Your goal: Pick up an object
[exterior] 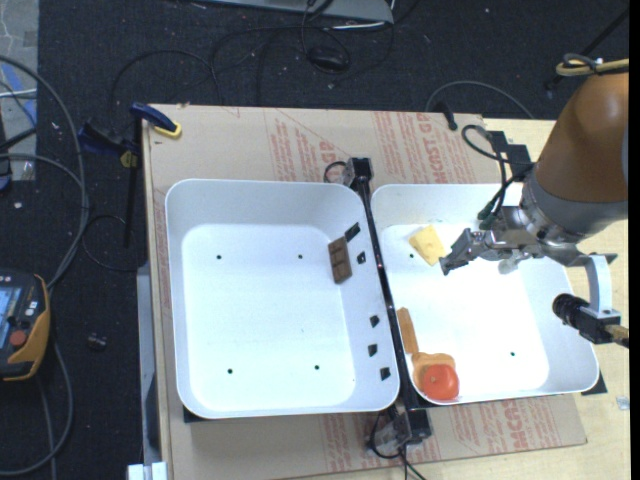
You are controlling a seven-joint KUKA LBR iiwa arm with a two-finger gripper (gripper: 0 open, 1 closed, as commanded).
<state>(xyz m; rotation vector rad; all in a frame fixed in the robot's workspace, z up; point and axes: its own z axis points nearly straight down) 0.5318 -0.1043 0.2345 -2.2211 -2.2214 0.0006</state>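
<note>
Starting at the near edge, you have a round red ball with a tan wooden stick beside it, both tucked in the near left corner of the right bin. Farther in, the gripper hangs just right of a pale yellow block near the bin's far left; whether it is spread or pressed together you cannot tell. Center over the block before you descend, since its smooth, wedge-like faces could slide aside. In the left bin, a flat brown bar lies against the right wall.
</note>
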